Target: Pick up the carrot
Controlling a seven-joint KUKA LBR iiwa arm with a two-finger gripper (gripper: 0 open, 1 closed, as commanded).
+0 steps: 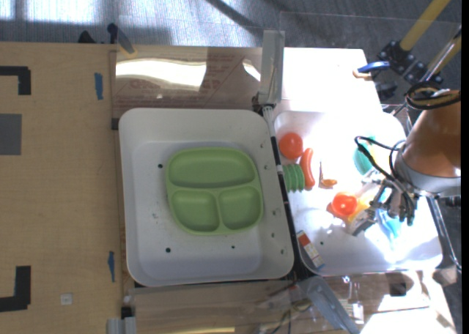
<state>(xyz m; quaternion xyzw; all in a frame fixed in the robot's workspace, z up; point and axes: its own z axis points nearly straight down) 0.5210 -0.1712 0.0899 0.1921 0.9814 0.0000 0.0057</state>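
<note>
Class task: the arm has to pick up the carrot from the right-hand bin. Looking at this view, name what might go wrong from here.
1. The pincer sits beside an orange-red toy, away from the slim carrot; it may well grab the wrong thing.
2. The carrot lies against the green ridged toy and near the round red-orange ball, so a grasp could catch or push those.
3. Glare washes out the right bin, hiding outlines.

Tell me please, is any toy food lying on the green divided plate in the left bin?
No, the green divided plate in the left bin has nothing in its three compartments; the toy foods lie in the right bin.
</note>
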